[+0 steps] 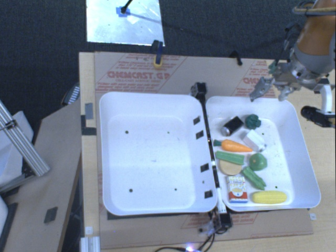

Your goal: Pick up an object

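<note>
Hand open, gripping nothing, above far rim of right bin; carrot inside.

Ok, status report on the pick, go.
End effector open, holding nothing, over right bin's far rim. Carrot, corn, other items lying in right bin, untouched. Nothing blocking the descent.

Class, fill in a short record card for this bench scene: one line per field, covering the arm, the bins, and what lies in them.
arm: grey two-finger gripper above the far rim of the right bin, fingers spread, nothing between them
right white bin: orange carrot, yellow corn cob, round green fruit, small printed carton, other toy foods
left white bin: bare floor showing
</note>
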`<state>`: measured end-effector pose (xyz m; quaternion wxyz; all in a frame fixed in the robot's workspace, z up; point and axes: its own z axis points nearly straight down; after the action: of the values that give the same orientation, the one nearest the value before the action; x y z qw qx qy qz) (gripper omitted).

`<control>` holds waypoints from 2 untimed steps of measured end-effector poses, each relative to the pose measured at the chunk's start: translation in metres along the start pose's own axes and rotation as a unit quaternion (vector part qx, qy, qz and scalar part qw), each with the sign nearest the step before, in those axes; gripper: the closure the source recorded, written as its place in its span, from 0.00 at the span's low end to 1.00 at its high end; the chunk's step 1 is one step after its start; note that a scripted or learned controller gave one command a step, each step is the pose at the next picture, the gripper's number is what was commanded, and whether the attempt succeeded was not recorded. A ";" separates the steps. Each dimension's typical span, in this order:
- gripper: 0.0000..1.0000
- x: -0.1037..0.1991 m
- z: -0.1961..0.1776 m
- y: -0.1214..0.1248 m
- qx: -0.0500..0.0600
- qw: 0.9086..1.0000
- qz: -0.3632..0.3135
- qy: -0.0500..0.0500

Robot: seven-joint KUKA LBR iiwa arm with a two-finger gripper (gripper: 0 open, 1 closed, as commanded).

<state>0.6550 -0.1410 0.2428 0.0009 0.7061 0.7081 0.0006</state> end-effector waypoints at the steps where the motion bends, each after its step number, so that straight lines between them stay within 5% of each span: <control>1: 0.00 -0.044 0.128 0.001 0.005 1.000 0.002 0.001; 2: 0.00 0.039 0.160 0.014 0.001 1.000 -0.004 0.002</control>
<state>0.6694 -0.1022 0.0830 -0.0010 0.7033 0.7109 0.0016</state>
